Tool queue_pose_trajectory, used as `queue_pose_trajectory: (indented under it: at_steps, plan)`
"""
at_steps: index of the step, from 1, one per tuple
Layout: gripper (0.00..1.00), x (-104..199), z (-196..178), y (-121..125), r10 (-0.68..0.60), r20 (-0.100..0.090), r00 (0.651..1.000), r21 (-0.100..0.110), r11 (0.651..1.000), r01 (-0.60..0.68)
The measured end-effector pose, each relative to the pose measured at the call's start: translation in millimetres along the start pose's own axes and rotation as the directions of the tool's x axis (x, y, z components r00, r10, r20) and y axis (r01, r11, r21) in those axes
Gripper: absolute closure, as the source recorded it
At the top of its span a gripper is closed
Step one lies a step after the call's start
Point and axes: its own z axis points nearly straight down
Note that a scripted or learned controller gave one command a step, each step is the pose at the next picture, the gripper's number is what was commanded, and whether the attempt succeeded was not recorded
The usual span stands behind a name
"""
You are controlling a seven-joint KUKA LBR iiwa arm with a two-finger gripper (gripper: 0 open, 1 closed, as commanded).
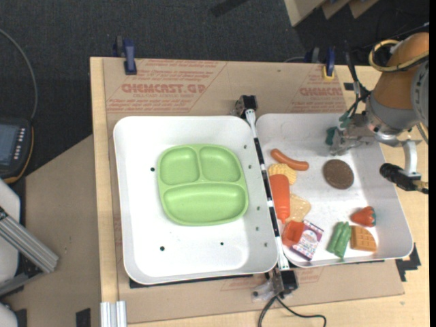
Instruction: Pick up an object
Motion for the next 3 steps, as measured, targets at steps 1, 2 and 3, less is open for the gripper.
queue_pose_trajectory:
  at_steps: [1, 2, 3]
  plan:
    - [0.0, 0.0, 0.3, 0.0, 0.0, 0.0, 1.0, 0.0, 1.0, 0.0]
    - [0.0, 18.5, 11.4, 27.1, -0.001, -0.001, 1.0, 0.001, 1.0, 0.001]
    - [1.0, 17.4, -0.6, 27.4, 0.0, 0.001, 1.0, -0.002, 1.0, 0.0]
